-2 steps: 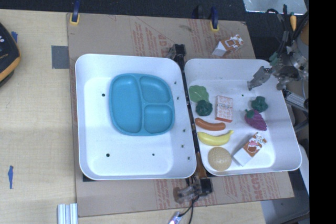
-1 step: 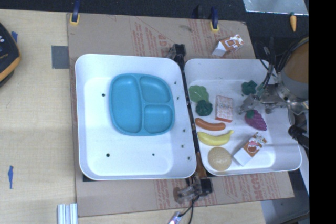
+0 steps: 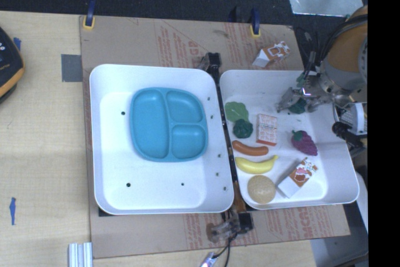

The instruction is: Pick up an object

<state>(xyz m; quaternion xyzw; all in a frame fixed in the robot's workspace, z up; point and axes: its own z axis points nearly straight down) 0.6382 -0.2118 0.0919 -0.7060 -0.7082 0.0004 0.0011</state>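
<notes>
The right bin (image 3: 262,85) holds toy food: a green leaf (image 3: 235,110), broccoli (image 3: 243,129), a pink-and-white packet (image 3: 267,129), a sausage (image 3: 250,148), a banana (image 3: 256,164), a bun (image 3: 261,188), purple grapes (image 3: 304,142) and a small carton (image 3: 298,176). My gripper (image 3: 300,100) hangs low over the bin's far right part, above the grapes in the view. A small dark green thing (image 3: 297,107) sits right at its tip; whether it is gripped is unclear.
The left bin (image 3: 112,153) carries a blue divided plate (image 3: 169,123). Another small carton (image 3: 272,54) lies on the cardboard behind the right bin. The arm's grey and orange wrist (image 3: 347,59) stands over the bin's far right corner.
</notes>
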